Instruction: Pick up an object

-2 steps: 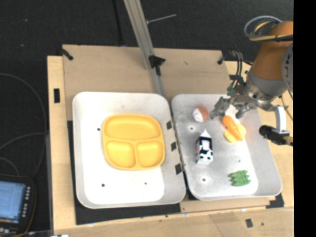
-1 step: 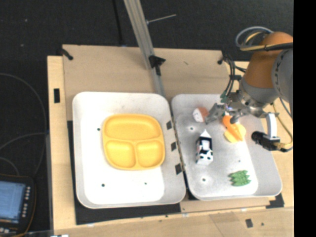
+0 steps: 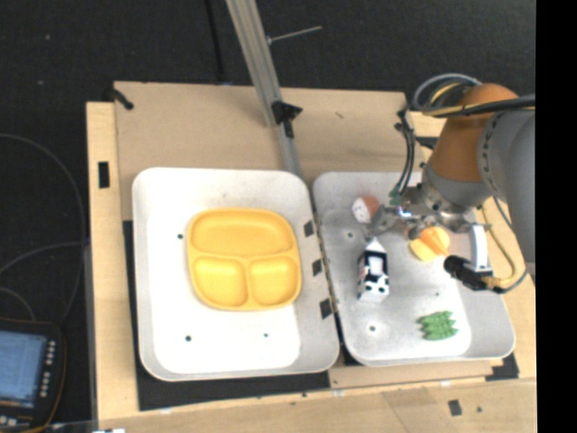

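Note:
My gripper hangs low over the back of the right bin, under the orange wrist band. A black-and-white cow toy lies just below it, towards the bin's middle. To the gripper's left, near the back rim, sits a small white and pink round piece. An orange and yellow piece rests just to the right, partly under the wrist. A green piece lies near the bin's front right. I see nothing held in the gripper.
A yellow three-compartment plate lies in the middle of the left bin. A slanted metal pole rises behind the bins. Cables loop off the wrist over the right bin's right side.

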`<state>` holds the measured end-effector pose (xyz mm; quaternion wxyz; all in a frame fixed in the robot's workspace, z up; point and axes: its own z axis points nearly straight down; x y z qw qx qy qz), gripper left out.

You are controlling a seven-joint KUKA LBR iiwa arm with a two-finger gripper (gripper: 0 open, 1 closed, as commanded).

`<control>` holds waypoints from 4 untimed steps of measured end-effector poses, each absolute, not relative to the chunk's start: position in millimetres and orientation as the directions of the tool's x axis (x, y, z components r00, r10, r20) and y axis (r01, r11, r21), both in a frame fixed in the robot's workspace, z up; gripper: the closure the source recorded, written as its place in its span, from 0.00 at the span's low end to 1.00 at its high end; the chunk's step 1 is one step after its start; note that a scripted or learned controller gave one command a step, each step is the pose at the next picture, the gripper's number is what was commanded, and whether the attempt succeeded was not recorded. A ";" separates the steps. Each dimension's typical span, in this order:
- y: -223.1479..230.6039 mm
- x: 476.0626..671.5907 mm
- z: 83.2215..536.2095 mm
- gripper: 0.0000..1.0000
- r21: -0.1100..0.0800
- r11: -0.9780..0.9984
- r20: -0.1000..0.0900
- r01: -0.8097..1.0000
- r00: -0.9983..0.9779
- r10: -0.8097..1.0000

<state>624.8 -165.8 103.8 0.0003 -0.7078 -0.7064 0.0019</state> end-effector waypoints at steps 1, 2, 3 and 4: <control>-166.7 626.2 118.4 1.00 0.003 -0.005 -0.002 1.000 0.005 1.000; -168.2 625.7 183.3 1.00 0.008 -0.003 -0.002 1.000 0.003 1.000; -169.5 626.6 203.0 1.00 0.004 0.000 -0.001 1.000 0.000 1.000; -118.0 638.8 204.2 1.00 0.003 0.007 0.001 1.000 -0.007 1.000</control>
